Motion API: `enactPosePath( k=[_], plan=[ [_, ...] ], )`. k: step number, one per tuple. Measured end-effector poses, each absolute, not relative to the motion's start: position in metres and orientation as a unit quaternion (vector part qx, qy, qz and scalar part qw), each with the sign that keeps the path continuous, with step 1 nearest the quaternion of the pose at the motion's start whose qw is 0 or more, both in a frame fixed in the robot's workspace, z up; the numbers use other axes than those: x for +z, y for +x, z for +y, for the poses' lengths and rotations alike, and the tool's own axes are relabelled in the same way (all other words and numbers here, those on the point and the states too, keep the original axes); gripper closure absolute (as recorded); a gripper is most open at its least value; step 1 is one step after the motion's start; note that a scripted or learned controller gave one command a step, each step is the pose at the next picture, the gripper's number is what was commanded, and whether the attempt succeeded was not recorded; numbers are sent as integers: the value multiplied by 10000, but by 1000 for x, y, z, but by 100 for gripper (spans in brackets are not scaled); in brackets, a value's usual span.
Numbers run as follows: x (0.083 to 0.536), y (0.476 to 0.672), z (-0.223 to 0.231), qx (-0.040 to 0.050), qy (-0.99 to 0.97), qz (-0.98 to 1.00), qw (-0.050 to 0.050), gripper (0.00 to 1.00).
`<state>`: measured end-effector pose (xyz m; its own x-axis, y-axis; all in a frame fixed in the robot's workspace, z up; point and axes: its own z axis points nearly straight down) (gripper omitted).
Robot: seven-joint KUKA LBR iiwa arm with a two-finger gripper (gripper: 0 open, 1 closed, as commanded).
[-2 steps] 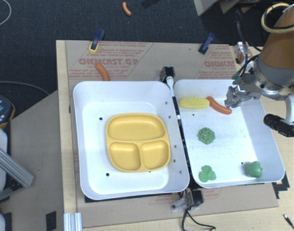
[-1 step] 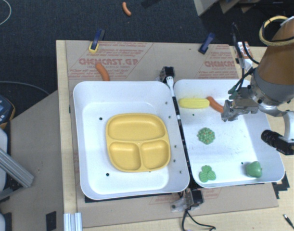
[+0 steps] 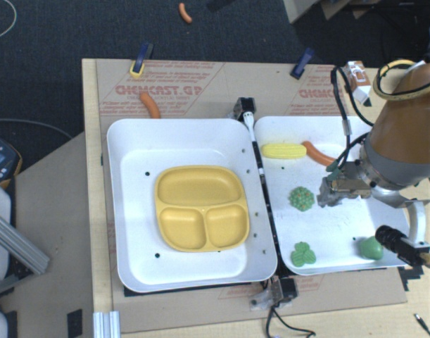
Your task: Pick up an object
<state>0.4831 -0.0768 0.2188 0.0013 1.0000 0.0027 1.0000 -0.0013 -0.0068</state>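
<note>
Pincer: I see my pincer (image 3: 332,191) low over the right bin (image 3: 341,248), just at 3 o'clock of the broccoli (image 3: 302,198).
Grip: I cannot tell how it is set; I see nothing in it.
Candidates: corn (image 3: 283,151) and carrot (image 3: 317,153) at 12 o'clock of the bin, a green piece (image 3: 303,253) at 6, a green ball (image 3: 371,248) at 4.
Left bin: yellow tray (image 3: 200,208).
Progress: nothing lifted by my reading; grasp and raise remain.
</note>
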Motion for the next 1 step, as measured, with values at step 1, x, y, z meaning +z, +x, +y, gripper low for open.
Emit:
enactPosePath(
  k=[1],
  plan=[
    [225,484,-71,-5,-7067,-7075,-5,100]
  ],
)
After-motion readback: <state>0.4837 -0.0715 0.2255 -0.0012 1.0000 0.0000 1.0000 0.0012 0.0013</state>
